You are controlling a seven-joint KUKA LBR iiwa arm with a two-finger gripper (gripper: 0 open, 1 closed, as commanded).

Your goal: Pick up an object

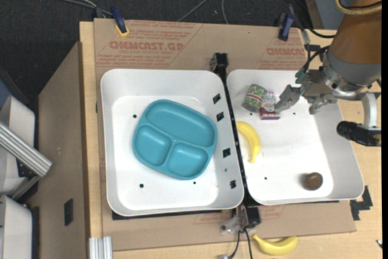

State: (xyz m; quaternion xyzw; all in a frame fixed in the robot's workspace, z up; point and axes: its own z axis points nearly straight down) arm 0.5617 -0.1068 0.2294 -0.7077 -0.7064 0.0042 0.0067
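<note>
A small green-and-white packet (257, 96) lies at the far left of the right bin (339, 182), touching a small red-edged item (268, 112), probably scattered there as loose stock for picking. The claw (301, 98) hangs just beside the packet on its right, fingers spread, nothing between them. A banana (250, 139) and a brown ball (313, 181) lie nearer the front; the blue divided plate (174, 139) sits in the left bin (115, 185).

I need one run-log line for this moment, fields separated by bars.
gripper: over right bin, open, holding nothing | nearest: crumpled packet | also in bin: banana, brown ball | left bin: blue plate
</note>
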